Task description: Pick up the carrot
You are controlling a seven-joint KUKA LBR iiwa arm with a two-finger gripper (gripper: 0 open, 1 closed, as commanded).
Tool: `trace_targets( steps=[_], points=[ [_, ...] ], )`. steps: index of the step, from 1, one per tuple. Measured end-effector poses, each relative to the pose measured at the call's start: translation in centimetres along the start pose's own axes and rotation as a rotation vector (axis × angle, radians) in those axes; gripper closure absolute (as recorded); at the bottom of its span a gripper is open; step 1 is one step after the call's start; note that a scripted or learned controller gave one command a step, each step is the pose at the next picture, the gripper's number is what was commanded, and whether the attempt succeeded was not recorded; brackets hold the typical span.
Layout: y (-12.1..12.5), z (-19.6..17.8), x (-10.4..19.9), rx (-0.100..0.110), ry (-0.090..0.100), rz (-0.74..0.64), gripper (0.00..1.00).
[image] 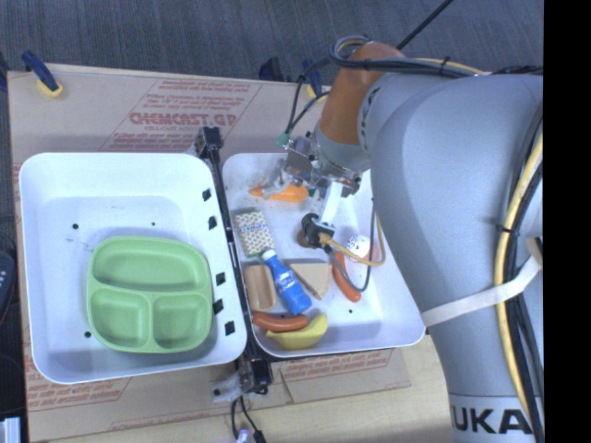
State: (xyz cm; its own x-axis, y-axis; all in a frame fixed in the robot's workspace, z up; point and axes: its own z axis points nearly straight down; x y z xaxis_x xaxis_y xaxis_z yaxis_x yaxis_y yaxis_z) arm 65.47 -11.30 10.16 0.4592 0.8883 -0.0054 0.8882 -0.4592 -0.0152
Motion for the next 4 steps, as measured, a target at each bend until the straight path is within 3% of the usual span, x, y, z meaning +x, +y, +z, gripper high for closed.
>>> trace_targets(
  steps=[1,2,3,4],
  points=[
    [1.0,-10.0,-1.8,-0.012,0.005,0.148,0.00],
    [1.8,-0.4,-2.5,-0.020,0.009,0.042,0.00],
    [-0.8,1.0,1.9,-0.009,0.005,-0.053,0.00],
    [-0.8,0.0,1.9,-0.005,0.004,-0.056,1.00]
  ],
)
